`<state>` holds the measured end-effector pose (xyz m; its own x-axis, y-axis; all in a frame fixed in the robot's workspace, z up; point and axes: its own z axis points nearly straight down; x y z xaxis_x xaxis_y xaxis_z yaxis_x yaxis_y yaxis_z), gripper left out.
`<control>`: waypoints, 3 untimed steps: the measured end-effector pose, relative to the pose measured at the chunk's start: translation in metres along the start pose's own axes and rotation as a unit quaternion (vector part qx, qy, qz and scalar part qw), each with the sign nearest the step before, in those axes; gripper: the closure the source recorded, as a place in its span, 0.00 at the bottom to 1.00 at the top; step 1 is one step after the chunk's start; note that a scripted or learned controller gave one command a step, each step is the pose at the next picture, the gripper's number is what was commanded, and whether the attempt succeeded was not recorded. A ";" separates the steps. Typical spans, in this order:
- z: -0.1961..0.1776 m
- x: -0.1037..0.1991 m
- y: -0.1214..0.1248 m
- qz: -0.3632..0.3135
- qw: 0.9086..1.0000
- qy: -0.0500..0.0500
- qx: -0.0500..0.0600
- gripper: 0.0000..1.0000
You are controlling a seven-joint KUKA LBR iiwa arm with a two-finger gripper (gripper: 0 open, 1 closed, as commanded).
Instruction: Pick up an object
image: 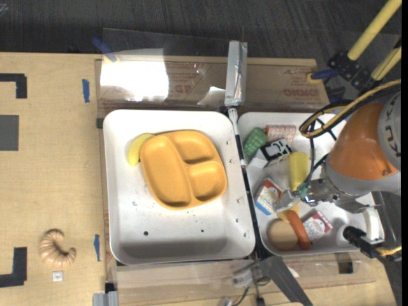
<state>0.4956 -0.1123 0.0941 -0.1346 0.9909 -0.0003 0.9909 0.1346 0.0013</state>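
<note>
A: Item one, nearest you: what lies at the table's (44,171) front edge?

B: A curled tan shell toy (57,247) on the bare wood at lower left, well apart from both bins. You need not count it; it sits outside the pick area.

A: Item two, the right bin (252,123)?

B: Your candidates. Front to back: a round tan piece (280,233), a red-orange stick (298,227) just beside it, small printed packets (268,195), a yellow piece (298,169), a black-and-white item (276,150), a green piece (255,140). They are heaped together, likely dumped loose so the program must pick from clutter.

A: The end effector (305,193)?

B: It is low over that heap, beside the yellow piece. You cannot tell from this angle how far it is open, or whether it has anything.

A: Item three, left bin (121,190)?

B: An orange divided plate (183,166), overlapping a yellow object (134,148) at its left edge.

A: Farthest?

B: Cardboard and clear film behind the bins.
</note>
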 end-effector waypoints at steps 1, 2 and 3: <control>-0.010 0.000 0.001 0.000 1.000 0.000 -0.001 1.00; -0.091 0.039 0.058 0.181 0.983 0.000 0.000 1.00; -0.235 0.039 -0.010 0.354 0.935 0.000 -0.001 1.00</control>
<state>0.4804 -0.0753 0.3289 0.5548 0.8320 0.0007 0.8320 -0.5548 0.0025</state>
